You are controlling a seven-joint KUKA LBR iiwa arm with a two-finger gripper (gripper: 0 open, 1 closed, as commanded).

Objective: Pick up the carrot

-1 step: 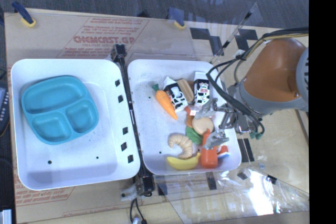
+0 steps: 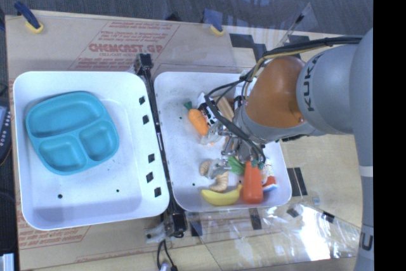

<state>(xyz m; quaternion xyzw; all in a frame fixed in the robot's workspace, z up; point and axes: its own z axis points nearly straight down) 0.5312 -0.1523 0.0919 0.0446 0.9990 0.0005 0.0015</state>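
A small orange carrot point(image 2: 198, 121) with a green top lies in the right bin point(image 2: 174, 155), near the bin's upper middle. My gripper point(image 2: 219, 136) hangs low over the bin just to the right of the carrot, its metal parts close to the carrot's lower end. The orange wrist band and grey arm cover the bin's right side. Nothing shows between the gripper's tips. A larger orange-red vegetable point(image 2: 252, 183) with a green top stands near the front right corner.
A yellow banana point(image 2: 220, 197) lies along the right bin's front wall, with beige pieces point(image 2: 219, 181) beside it and a red-and-white item point(image 2: 270, 182) at the right. The left bin point(image 2: 82, 200) holds a blue divided tray point(image 2: 71, 131).
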